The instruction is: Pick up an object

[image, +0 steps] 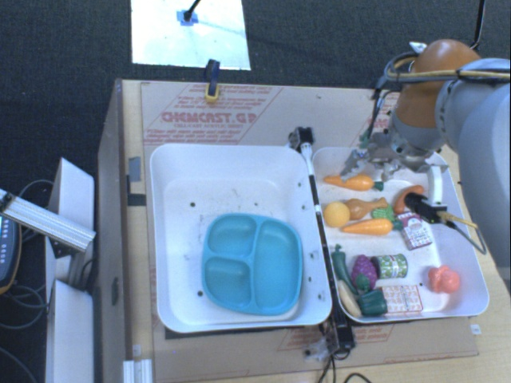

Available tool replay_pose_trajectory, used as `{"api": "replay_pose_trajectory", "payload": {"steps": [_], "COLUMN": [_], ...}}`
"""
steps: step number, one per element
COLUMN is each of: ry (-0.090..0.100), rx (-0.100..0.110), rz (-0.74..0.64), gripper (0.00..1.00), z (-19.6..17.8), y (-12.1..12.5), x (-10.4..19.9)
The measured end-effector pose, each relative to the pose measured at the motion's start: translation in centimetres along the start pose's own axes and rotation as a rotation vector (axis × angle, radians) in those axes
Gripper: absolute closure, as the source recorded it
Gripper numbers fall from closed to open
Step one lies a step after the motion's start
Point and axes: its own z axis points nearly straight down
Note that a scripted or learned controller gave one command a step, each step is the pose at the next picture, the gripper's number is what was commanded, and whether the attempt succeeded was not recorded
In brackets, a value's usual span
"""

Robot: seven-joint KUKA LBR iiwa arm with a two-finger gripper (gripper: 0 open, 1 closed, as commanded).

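The grey arm with its orange band is reaching in over the far end of the right-hand shallow white plastic bin (pixel 477 290), and its gripper (pixel 369 159) is hanging just above a small orange plastic carrot (pixel 352 183) lying on the bin floor. That position suggests the carrot is the thing being lined up for the pick: it is lying flat and crosswise, with bare white floor on its far side, so there is room to come down around it. Whether the gripper is spread wide or closed narrow cannot be told at this slant, and nothing is showing between its tips.

The carrot is tapered, glossy orange with a green stub at one end, and looks light and slippery. Just nearer than the carrot are sitting a round yellow toy lemon (pixel 336 214) and a second, longer orange carrot (pixel 369 227), close enough that a sloppy descent could nudge them. Further from the carrot, a purple toy eggplant (pixel 364 271) and a pink rubbery toy (pixel 444 279) are crowding the near end. Well to the carrot's left, the other white bin (pixel 177 166) is holding a light blue divided plastic tray (pixel 252 263).
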Motion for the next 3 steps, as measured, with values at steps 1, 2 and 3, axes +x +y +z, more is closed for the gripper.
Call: {"api": "replay_pose_trajectory", "payload": {"steps": [1,2,3], "ry": [-0.001,-0.001,0.009], "rx": [0.000,-0.002,0.037], "rz": [0.002,0.000,0.003], "gripper": [0.00,0.00,0.00], "z": [2.5,2.4,2.8], "y": [-4.0,-2.5,-0.6], "x": [1.8,2.3,0.9]}}
